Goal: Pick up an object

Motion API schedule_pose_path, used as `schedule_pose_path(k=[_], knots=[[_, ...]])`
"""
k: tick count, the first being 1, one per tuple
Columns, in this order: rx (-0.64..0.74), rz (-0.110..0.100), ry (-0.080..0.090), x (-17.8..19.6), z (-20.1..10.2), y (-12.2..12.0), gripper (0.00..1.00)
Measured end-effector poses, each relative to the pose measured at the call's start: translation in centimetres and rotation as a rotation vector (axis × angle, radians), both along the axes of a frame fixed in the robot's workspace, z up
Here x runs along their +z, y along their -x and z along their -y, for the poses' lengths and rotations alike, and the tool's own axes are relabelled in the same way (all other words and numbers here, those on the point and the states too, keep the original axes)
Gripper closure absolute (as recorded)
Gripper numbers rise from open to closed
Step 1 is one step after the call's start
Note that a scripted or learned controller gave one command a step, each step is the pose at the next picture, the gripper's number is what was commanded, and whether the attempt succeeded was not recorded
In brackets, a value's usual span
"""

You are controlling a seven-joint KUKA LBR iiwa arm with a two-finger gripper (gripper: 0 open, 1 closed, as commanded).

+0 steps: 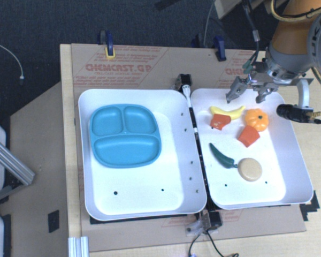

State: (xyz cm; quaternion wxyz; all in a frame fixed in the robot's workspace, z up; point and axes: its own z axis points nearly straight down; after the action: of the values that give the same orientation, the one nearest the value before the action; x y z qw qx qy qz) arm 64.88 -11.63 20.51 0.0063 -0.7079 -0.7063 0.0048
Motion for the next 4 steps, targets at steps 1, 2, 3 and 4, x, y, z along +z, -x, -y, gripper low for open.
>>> schedule_pose_path(k=[1,2,3,4], knots=[[0.003,0.015,0.002,0.9,0.0,-0.3,0.00],[0.002,0.010,0.001,-5.0,0.4,-0.9,0.00],[0.002,0.009,0.001,-11.1,0.9,-1.2,0.00],[0.003,0.010,0.001,-11.5,0.9,-1.4,0.00]])
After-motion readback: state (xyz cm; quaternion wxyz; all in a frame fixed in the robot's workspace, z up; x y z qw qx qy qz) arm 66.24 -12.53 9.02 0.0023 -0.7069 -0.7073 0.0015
